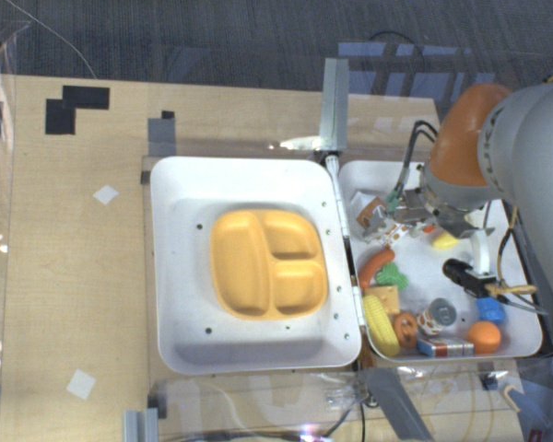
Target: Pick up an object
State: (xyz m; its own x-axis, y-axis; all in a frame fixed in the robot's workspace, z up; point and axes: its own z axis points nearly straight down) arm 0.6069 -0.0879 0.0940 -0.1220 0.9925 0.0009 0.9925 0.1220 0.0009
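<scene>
A yellow divided tray (265, 263) lay in the left bin (180, 247). The gripper (387, 221) hung over the far end of the right bin (361, 180). Toy corn (380, 316) and an orange ball (484, 336) lay nearer.

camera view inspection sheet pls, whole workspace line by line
surface: pale wooden bench bearing two shallow white bins, left bin and right bin
job's things: small toys in the right bin, among them a yellow corn cob, orange ball and green leafy toy
clutter: yellow compartment tray in the left bin
grippers: gripper over the right bin's far left part; hold cannot be told
cables: black cable looping at the wrist
surroundings: black tape marks on the bench, dark carpet beyond
</scene>
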